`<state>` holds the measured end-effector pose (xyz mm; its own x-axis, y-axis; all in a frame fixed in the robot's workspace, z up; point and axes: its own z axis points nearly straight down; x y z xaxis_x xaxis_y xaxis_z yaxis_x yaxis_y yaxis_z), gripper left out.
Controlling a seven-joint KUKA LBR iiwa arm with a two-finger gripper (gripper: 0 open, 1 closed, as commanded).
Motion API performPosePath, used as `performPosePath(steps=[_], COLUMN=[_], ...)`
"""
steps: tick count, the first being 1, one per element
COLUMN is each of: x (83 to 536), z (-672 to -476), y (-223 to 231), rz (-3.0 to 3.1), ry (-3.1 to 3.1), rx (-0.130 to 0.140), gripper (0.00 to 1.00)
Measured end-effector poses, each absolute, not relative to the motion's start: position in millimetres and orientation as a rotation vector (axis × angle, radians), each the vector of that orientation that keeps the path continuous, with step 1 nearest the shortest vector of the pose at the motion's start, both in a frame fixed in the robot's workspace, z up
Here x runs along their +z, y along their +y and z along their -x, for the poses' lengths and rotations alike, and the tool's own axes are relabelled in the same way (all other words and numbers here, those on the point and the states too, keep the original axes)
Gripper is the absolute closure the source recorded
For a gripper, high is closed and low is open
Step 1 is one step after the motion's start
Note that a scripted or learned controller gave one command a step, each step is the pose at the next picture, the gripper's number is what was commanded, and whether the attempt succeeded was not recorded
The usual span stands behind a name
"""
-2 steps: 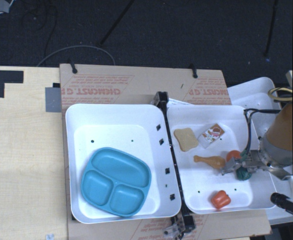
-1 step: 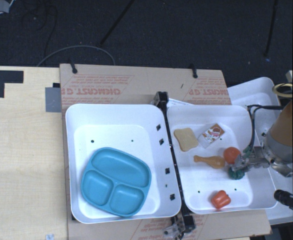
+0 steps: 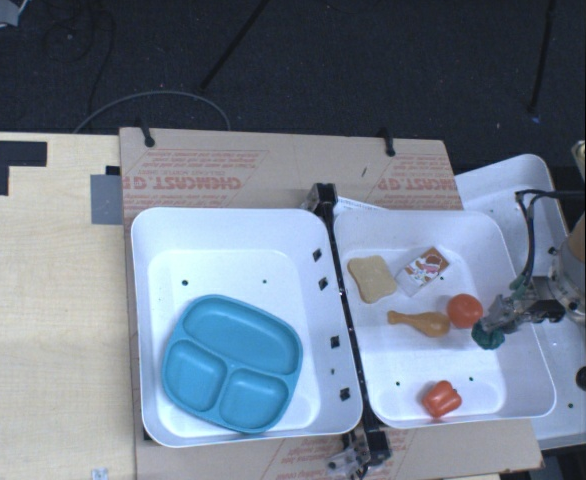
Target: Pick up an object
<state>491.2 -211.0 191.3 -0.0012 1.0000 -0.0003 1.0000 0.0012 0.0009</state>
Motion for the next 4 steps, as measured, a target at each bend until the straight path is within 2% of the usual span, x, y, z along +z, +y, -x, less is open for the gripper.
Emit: performPosePath(steps=[1,3,4], x=[233.5,227.3,216.3], z=[-491.5,-490.6,-499.4], y=[-211.4,-107.3,-55.7], rz=[-2.22,-2.221,-2.222], ry=[2.223,2.228,2.229], rx=[-0.001,-0.002,-0.004], gripper=[1.0,1.0,1.0])
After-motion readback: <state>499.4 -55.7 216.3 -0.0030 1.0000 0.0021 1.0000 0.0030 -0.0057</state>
